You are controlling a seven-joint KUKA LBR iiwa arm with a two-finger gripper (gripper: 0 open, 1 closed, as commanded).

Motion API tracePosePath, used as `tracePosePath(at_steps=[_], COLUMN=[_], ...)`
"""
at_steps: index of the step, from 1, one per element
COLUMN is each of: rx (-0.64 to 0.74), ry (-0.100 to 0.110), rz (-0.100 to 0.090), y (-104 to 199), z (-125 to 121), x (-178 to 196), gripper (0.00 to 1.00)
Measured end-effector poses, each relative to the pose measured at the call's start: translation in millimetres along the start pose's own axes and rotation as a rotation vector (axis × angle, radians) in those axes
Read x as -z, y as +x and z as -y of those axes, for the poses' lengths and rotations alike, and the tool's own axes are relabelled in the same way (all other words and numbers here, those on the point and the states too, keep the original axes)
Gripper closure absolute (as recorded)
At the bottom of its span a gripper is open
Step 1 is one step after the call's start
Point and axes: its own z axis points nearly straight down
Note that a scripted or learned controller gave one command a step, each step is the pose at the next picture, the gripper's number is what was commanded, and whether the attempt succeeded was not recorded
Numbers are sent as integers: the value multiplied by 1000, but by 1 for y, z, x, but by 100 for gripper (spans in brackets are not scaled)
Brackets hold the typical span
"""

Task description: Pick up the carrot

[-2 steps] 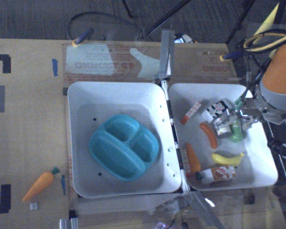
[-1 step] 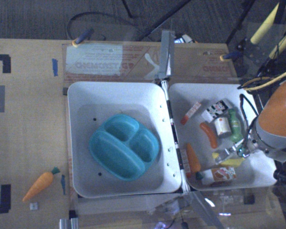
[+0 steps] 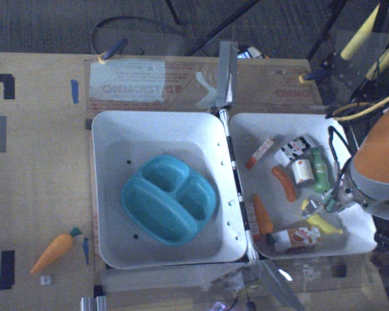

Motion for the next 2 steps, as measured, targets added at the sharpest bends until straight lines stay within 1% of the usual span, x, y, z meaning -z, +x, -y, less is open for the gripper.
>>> tracePosePath(at_steps=[1,2], rx=[-223,-223], ry=[-4,-4], rz=[4,4], y=[-57,-57], z=[-6,-6], x=[89,89], gripper=[100,0])
